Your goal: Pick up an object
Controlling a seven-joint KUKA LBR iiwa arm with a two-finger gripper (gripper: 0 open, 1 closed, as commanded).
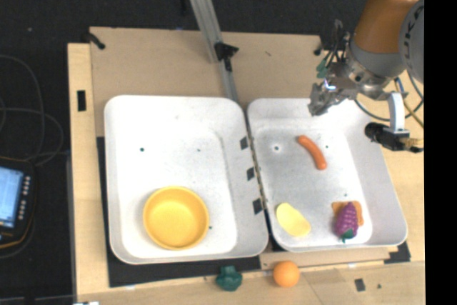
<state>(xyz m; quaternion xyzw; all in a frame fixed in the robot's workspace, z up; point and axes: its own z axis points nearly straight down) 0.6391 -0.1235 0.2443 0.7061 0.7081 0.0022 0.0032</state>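
Observation:
An orange sausage-shaped toy (pixel 313 152) lies in the middle of the right bin (pixel 371 153). Near that bin's front edge are a pale yellow lemon-like piece (pixel 292 219) and a purple bunch of grapes (pixel 345 220) resting on something orange. A yellow bowl (pixel 176 217) sits at the front of the left bin (pixel 171 132). My gripper (pixel 320 104) hangs over the back edge of the right bin, up and a little right of the sausage, with nothing visible between its fingers.
An orange ball (pixel 285 273) and a small dark green object (pixel 228 278) lie on the bench in front of the bins. A grey metal bar (pixel 203 11) slants in from the top toward the gap between the bins. A screen device (pixel 14 200) sits at the far left.

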